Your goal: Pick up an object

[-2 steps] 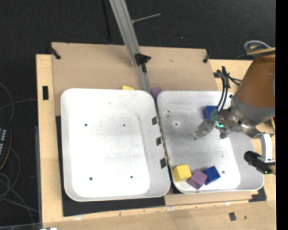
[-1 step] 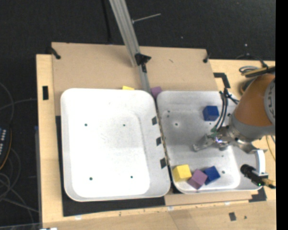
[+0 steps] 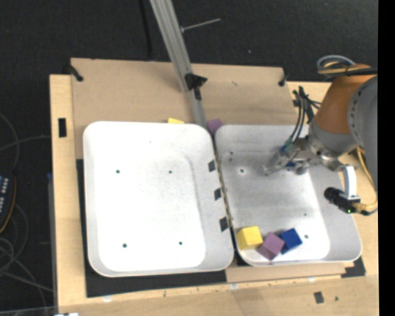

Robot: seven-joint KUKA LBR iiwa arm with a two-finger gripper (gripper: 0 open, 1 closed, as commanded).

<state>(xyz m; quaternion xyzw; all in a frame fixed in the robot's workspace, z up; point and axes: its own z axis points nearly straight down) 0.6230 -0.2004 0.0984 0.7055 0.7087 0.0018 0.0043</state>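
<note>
tool (image 3: pixel 271 168): low over the right bin's upper half, tips blurred and small; can't tell its opening, nothing seen in its grasp
arm (image 3: pixel 342 117): grey with orange band, cut off at the right edge; cables tangle over the wrist
hidden: two small blocks behind the bins' far rims, up and left of the tool, only slivers show, one yellow sliver (image 3: pixel 176 120), one purple sliver (image 3: pixel 214 125)
yellow cube (image 3: pixel 249 236): well below the tool, near front rim of right bin (image 3: pixel 329 242), roughly square, no clear long axis
purple cube (image 3: pixel 272 245): just right of the yellow one, touching it, turned corner-on
blue cube (image 3: pixel 290 238): beside the purple one, partly tucked behind it, tilted
left bin (image 3: pixel 118 203): well left of the tool, white, a few dark dots on its floor
tabletop (image 3: pixel 250 91): tan board under both bins
pole (image 3: pixel 174 38): slanted metal bar, up and left of the tool, top cut off
</note>
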